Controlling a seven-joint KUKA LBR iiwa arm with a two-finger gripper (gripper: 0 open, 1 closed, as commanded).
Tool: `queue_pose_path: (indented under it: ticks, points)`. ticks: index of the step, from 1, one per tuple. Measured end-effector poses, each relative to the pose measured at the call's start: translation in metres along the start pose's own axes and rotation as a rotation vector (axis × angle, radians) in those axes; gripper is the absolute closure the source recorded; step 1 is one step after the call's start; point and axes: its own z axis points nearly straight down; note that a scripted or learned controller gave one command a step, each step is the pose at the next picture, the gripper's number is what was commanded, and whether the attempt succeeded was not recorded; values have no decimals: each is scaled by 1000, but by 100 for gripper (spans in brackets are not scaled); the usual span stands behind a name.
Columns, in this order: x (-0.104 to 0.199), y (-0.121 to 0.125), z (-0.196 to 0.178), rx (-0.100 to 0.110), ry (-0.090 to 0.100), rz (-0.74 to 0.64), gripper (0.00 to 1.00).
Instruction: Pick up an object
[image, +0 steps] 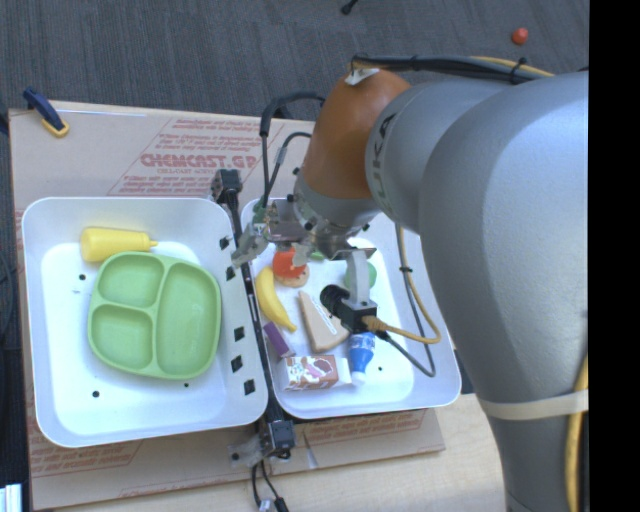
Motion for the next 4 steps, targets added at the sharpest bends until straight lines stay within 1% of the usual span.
queue_pose_path:
  ticks: [1, 3, 4]
  points:
    - [-17, -22, 0, 0, -1, 1, 0]
    - [-17, -22, 0, 0, -1, 1, 0]
    - [-93, 8, 97, -3, 2, 3, 0]
